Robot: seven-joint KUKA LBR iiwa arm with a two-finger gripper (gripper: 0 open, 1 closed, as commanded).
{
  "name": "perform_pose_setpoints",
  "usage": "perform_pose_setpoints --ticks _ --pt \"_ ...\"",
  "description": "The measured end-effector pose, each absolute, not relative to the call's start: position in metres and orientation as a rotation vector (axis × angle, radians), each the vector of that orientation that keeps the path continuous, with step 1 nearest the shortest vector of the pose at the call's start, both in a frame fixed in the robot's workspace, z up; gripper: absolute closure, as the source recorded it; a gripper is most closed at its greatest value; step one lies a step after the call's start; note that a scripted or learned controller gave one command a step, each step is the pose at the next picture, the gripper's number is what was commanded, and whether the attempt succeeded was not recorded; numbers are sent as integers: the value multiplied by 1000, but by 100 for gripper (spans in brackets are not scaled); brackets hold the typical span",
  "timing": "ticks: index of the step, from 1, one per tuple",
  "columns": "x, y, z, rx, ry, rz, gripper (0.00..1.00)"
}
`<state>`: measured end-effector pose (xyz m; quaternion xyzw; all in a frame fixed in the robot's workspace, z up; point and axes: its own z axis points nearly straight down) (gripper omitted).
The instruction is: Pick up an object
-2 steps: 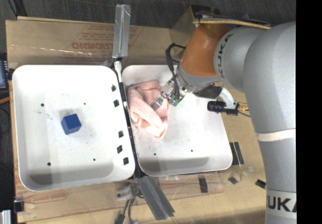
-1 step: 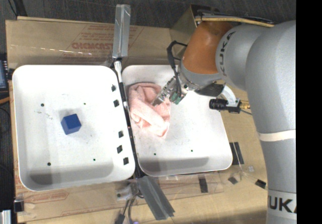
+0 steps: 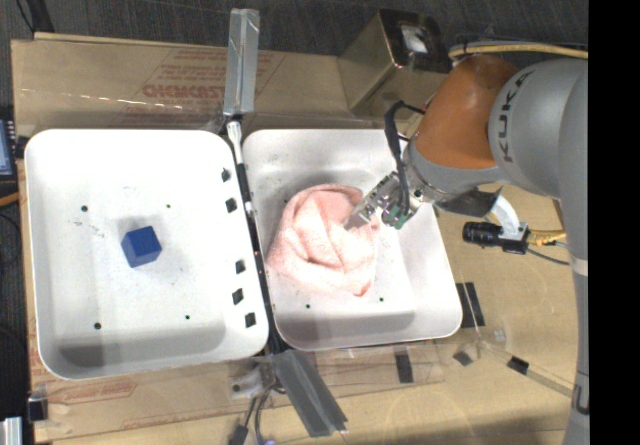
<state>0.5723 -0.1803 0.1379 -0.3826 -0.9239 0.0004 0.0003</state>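
Gripper [image 3: 372,213] at the pink cloth [image 3: 322,238], right bin [image 3: 425,278].

You see the cloth bunched in the middle of the right bin, with the fingertips touching its upper right edge; whether they are apart or closed you cannot tell. Expect it to be soft, light and limp: pinch a raised fold, not a flat part. A blue cube [image 3: 141,245] lies in the left bin [image 3: 60,223].

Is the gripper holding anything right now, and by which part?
Cannot be told. The gripper sits against the upper right edge of the crumpled pink cloth in the right white bin.
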Motion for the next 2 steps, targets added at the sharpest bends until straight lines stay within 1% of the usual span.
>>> perform_pose_setpoints --ticks 1,2 --pt "627 -112 208 -1116 -2938 0 100" --pt "646 -157 199 -464 -3110 2 100"
